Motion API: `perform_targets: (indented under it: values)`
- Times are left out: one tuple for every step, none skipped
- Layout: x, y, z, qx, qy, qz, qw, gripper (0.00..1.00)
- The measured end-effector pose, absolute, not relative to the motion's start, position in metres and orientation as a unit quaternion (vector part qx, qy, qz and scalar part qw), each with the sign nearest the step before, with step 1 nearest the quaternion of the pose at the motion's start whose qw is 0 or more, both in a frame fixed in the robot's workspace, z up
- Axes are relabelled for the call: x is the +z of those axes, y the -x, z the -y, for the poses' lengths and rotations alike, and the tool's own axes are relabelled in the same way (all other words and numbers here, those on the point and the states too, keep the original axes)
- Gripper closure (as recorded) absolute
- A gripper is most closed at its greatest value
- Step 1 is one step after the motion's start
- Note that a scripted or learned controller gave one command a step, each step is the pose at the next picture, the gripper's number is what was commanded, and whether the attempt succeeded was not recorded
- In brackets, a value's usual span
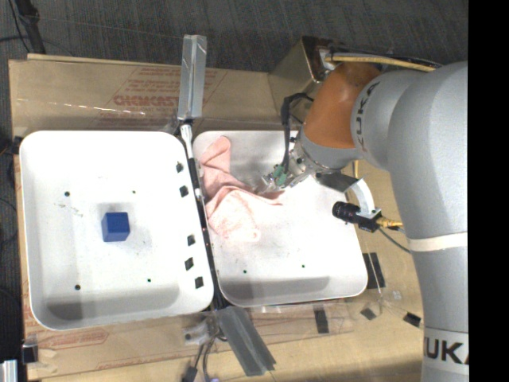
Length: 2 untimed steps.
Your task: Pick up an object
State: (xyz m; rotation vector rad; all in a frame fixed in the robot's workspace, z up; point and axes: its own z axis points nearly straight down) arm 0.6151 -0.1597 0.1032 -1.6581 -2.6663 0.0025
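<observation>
Claw (280,177) sat low over the back half of the right bin (334,270), its tip right at the edge of the pink cloth (227,201); you could not tell from above whether it was clenched, released or gripping any fabric, because the wrist covered it.

You saw the cloth as a pale pink, crumpled rag. One fold climbed the bin's back-left corner against the wall shared with the other bin, and a wider lobe spread flat toward the middle of the floor. A small blue cube (116,226) stood by itself in the left bin (48,157), near that bin's centre and well apart from every wall.

You had open white floor across the front and right of the right bin, with the cloth crowding only its left wall and back-left corner. Round the cube, the left bin's floor was bare on every side. A row of dark clips ran along the seam between the two bins.

You saw the arm (421,150) come in from the bench's right side, its grey bulk over the right bin's right rim, the orange band (334,110) over the bin's back edge, and the wrist angled down and leftward to the cloth.
</observation>
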Motion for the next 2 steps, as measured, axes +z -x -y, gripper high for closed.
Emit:
perform_targets:
  values:
    - [0.1032, -0.6151, 0.1595, 0.0009, 0.528, 0.849, 0.001, 0.00]
    - [0.0934, -0.6110, 0.1521, 0.0002, 0.508, 0.862, 0.000, 0.00]
